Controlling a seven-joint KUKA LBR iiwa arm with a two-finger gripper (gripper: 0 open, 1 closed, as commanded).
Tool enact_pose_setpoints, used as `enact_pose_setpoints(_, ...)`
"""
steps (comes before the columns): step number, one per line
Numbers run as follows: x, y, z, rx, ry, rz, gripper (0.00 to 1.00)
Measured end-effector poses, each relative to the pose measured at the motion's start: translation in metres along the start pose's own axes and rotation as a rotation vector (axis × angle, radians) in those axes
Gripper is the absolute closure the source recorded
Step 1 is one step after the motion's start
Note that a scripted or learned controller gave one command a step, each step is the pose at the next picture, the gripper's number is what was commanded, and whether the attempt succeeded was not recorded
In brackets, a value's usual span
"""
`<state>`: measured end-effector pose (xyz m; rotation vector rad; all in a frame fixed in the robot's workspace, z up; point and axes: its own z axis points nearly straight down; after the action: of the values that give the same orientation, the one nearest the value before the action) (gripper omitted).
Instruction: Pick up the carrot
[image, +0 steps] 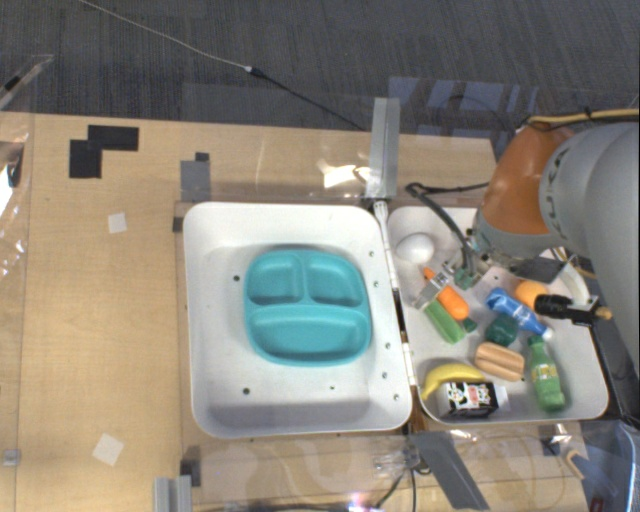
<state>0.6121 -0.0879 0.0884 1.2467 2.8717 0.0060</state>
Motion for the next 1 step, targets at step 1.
enact_pose_setpoints(1, -0.0009, 0.0035, -0.0136, -0.006, -0.006, -0.008, 1.0)
